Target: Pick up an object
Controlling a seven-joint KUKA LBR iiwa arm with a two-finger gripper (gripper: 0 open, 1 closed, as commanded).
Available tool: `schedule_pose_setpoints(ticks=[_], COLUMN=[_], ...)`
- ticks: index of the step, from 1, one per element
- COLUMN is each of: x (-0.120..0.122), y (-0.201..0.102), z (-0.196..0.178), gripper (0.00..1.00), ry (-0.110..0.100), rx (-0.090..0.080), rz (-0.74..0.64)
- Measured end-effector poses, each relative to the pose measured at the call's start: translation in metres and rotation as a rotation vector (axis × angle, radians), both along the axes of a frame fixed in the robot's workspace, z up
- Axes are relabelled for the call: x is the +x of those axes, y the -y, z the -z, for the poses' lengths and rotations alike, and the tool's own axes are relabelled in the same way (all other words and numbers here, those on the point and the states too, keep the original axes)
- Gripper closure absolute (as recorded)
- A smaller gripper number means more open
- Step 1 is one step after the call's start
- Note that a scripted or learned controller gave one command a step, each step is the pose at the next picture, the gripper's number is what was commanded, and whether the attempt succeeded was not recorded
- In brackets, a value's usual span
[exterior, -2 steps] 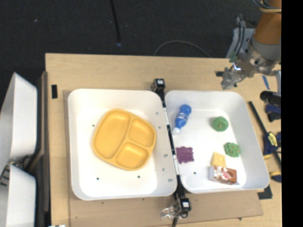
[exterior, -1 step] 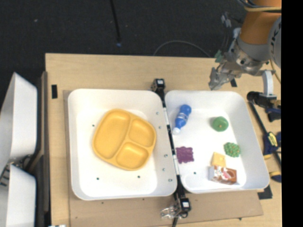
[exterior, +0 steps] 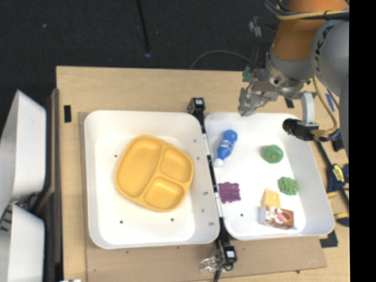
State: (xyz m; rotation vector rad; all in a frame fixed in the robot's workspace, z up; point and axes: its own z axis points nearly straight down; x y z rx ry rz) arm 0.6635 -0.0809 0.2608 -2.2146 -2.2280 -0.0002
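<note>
My gripper [exterior: 249,106] hangs over the far edge of the right bin [exterior: 311,157], its fingers pointing down and nothing seen between them. In that bin lie a blue and white bottle [exterior: 225,145] near the left wall, a green round piece [exterior: 272,154], a green bumpy piece [exterior: 288,185], a purple piece [exterior: 229,192], a yellow block [exterior: 271,198] and a red and white packet [exterior: 276,217]. The bottle lies a short way below and left of the gripper.
The left bin [exterior: 100,175] holds a yellow divided plate [exterior: 154,173]. A black clamp [exterior: 195,105] sits at the far end of the seam between the bins. The arm with its orange band [exterior: 302,22] fills the upper right, with cables beside it.
</note>
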Motion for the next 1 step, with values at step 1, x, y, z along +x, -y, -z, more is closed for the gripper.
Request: schedule_pose_setpoints(ticks=[1], x=[-0.0044], y=[-0.0588], z=[0.0107], gripper=[1.0], ry=[0.0], rx=[0.0], rz=[-0.001])
